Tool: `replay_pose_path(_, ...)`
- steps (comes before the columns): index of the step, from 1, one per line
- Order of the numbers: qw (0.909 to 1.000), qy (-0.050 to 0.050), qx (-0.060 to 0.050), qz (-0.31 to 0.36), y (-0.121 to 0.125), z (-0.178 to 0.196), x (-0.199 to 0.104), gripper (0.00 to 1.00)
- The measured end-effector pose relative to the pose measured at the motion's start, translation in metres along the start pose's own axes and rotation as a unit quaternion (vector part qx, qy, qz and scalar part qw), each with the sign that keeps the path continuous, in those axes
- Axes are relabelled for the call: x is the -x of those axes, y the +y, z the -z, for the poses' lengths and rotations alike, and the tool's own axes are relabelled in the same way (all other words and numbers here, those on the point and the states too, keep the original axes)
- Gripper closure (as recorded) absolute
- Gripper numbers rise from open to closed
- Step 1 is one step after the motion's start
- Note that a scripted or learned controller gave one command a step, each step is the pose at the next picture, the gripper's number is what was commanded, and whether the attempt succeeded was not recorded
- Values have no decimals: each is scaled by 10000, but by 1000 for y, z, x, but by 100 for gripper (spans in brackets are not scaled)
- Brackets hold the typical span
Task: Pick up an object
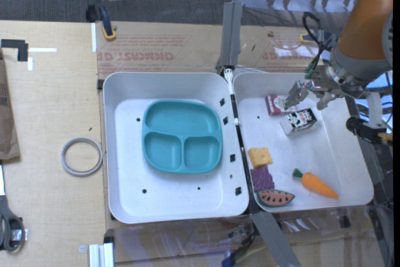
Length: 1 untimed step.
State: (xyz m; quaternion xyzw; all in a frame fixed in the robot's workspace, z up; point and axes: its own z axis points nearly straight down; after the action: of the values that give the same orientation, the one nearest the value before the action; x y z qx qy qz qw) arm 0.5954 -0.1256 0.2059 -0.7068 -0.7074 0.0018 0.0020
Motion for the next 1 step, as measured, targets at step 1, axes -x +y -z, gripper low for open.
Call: replay_pose_path(1, 9989, 3, 1, 477, -64, -104, -25, 0)
